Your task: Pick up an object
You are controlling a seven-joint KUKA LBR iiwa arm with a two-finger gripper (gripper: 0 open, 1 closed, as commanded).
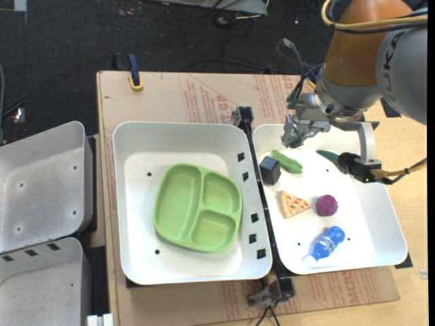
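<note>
Two white bins [183,138] sit on a tan desk [177,94]. The left holds a lime-green divided plate [198,208]. The right holds a green pepper [288,161], dark grey block [270,170], orange-yellow pizza slice [294,204], purple ball [327,205] and blue bottle [325,243].

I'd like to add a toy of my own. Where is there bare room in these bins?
The right bin is bare along its right side, beyond the purple ball and blue bottle. Its upper left is crowded under the gripper. The green tray fills the left bin, leaving only margins.
</note>
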